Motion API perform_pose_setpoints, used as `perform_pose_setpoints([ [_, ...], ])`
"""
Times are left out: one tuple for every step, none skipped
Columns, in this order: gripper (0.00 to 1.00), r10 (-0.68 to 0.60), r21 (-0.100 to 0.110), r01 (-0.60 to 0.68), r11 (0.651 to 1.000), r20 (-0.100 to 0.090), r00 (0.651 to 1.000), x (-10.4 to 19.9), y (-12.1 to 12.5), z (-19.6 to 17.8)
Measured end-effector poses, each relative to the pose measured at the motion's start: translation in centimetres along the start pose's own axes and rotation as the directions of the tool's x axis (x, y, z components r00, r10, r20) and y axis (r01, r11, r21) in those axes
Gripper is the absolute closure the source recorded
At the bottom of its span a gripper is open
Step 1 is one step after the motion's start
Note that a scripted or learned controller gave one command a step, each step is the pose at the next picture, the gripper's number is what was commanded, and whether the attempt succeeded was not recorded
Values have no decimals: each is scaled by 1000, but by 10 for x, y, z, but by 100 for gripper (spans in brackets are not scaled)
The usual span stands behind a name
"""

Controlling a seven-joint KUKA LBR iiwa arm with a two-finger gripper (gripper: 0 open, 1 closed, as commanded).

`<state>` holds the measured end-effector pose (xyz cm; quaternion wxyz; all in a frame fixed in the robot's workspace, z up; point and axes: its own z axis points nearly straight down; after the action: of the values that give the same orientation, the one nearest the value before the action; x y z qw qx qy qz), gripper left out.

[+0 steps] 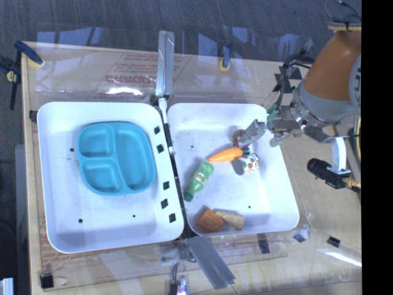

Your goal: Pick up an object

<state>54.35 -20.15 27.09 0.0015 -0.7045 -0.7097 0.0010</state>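
Hanging over the right white plastic bin [279, 183], the grey two-finger gripper [250, 134] is sitting just beside the orange toy carrot [225, 155]; how wide the claw is, I cannot tell. The small round patterned toy [249, 163] is touching the carrot, so a descent here is risking a push instead of a grasp.

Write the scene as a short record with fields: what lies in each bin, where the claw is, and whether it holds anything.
left bin: a blue plate with three compartments
right bin: an orange carrot, a green bottle, a small patterned ball, an ice cream cone
claw: over the upper right part of the right bin, just above the carrot's thick end
held by claw: nothing seen between its fingers
carrot and ball: close together, contact unclear
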Motion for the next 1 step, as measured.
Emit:
perform_pose_setpoints([
  [0, 40, 1, -40, 999, 0, 999, -7, 41, 126],
])
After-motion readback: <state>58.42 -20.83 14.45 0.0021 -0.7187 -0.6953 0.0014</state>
